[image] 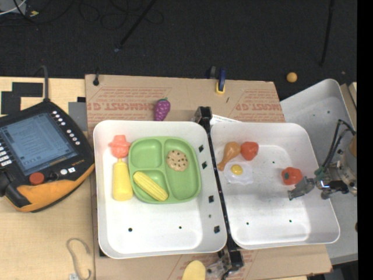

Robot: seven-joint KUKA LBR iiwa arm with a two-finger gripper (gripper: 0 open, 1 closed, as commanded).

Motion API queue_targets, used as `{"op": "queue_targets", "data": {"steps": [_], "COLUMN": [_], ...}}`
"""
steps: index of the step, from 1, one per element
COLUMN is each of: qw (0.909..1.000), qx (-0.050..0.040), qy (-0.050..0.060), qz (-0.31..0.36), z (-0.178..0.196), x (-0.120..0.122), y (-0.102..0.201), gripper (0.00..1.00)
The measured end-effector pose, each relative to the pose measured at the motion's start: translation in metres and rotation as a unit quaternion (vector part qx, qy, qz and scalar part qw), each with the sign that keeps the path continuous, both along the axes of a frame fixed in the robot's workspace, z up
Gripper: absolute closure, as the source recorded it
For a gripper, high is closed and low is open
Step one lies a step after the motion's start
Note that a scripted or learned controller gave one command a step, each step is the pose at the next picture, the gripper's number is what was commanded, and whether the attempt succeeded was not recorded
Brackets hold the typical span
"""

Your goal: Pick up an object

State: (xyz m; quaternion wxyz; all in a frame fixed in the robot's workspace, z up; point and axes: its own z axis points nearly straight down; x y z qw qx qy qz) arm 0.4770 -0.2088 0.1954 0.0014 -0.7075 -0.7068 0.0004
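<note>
Right now our gripper (pixel 298 191) sits low at the right side of the right bin (pixel 274 235), reaching in from the edge, and we cannot tell how its jaws stand; the picture is too small and dark there. Nothing shows between them, so we count nothing as held.

Nearest to it is the red tomato (pixel 291 175), just up and left of the tip, resting on the bin floor. Further left lie a fried egg (pixel 237 171), a drumstick (pixel 229 154) and a red pepper (pixel 249 150), close together. The left bin (pixel 151 238) carries a green tray (pixel 187 186) with a cookie (pixel 176 160) and corn (pixel 150 185), plus a yellow bottle (pixel 121 180) beside it.

We judge the main risk to be the tomato itself: round and smooth, it could roll off if we come at it off-centre or nudge it sideways. We also sit close to the bin wall, so a low approach might scrape the rim. A close on the tomato's edge would likely squeeze it out.
</note>
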Motion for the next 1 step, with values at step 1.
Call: {"op": "queue_targets", "data": {"steps": [1], "qw": [1.0000], "qx": [0.0010], "qy": [0.002], "qz": [0.001], "z": [-0.0492], "x": [-0.0097], "y": [0.0017], "gripper": [0.00]}}
